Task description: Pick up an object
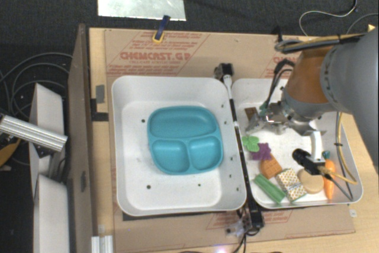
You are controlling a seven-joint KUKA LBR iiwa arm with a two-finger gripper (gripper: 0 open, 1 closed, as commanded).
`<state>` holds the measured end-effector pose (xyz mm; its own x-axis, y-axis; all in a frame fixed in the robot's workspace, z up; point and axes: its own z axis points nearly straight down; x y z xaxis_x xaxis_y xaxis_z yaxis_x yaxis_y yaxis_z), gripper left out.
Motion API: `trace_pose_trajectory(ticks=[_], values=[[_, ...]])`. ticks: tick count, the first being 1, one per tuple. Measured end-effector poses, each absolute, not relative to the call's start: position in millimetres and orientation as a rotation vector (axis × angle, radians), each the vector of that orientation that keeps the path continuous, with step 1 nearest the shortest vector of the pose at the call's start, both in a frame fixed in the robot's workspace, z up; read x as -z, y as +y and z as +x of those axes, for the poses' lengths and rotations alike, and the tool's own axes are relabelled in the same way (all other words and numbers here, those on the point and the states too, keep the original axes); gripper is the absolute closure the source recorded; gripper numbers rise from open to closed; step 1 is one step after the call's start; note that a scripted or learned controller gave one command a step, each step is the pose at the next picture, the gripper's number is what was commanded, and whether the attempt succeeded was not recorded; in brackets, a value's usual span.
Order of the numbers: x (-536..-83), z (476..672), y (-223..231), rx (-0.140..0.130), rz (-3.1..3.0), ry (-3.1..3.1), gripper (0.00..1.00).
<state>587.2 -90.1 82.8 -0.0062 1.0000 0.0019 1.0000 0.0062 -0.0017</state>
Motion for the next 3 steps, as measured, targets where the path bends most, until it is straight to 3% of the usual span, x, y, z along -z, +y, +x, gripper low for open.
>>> trace_pose_trajectory(ticks=[1,2,3], values=[[-86.0,655.1,-99.0,0.008,-2.220,-2.233,0.00],[-83.9,545.8,-119.7,-0.006,-2.221,-2.213,0.00],[-85.8,632.2,-120.2,0.009,-2.220,-2.234,0.00]])
